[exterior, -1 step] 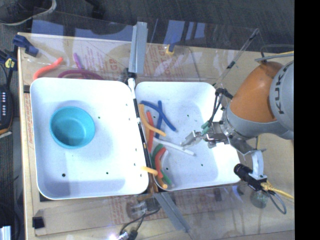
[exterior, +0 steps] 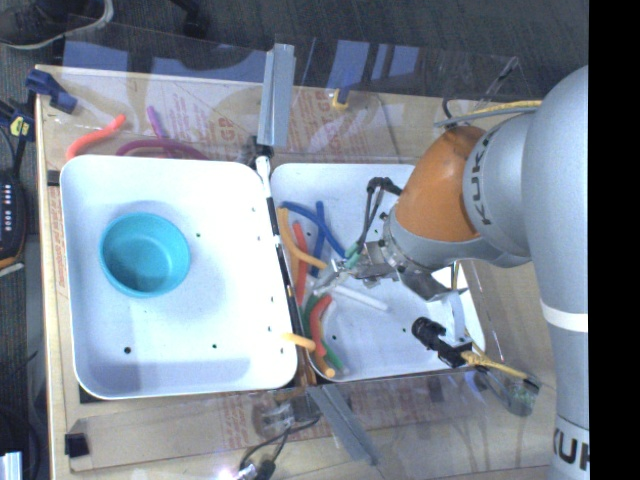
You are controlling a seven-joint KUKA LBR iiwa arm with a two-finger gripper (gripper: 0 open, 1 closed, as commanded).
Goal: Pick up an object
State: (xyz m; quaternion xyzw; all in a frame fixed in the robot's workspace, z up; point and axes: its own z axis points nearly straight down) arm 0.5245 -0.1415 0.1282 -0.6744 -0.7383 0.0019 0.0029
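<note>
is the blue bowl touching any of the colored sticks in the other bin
Apart. The camera view shows the blue bowl alone in the left bin, while the colored sticks lie in the right bin, with bare white floor and both rims between.

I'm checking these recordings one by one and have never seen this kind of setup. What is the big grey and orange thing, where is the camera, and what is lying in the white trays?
The grey and orange thing is a robot arm, reaching in from the right of the picture. The single camera is fixed above the bench and looks down at a slant.

On the bench sit two shallow white trays side by side. The left tray holds a blue bowl. The right tray holds a heap of thin coloured sticks, blue, orange, red, green and white, piled along its left side.

The arm's claw is down in the right tray at the edge of that heap. From this angle I cannot tell whether it has hold of anything.
</note>
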